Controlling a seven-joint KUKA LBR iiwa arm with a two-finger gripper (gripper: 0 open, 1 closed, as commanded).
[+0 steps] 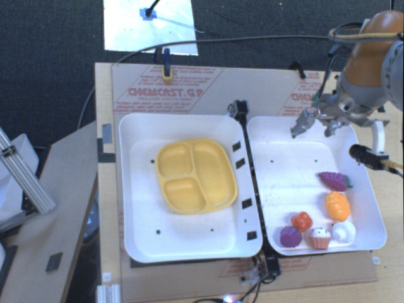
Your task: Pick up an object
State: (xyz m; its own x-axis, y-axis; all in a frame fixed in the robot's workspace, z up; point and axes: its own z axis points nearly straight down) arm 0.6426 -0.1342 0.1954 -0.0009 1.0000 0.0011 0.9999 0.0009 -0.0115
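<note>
Seemingly nothing is picked up yet: the small toy foods, among them a purple grape bunch point(334, 180) and an orange piece point(338, 206), all lie in the right bin's point(284, 169) near-right corner. The gripper point(315, 123) hangs over that bin's far edge, well apart from them, fingers spread with nothing between, the arm reaching in from the right.

A yellow divided tray point(196, 175) sits in the left white bin point(136, 169), a blue clamp point(166, 64) grips the board's far edge, and a white sheet point(126, 17) lies beyond.
</note>
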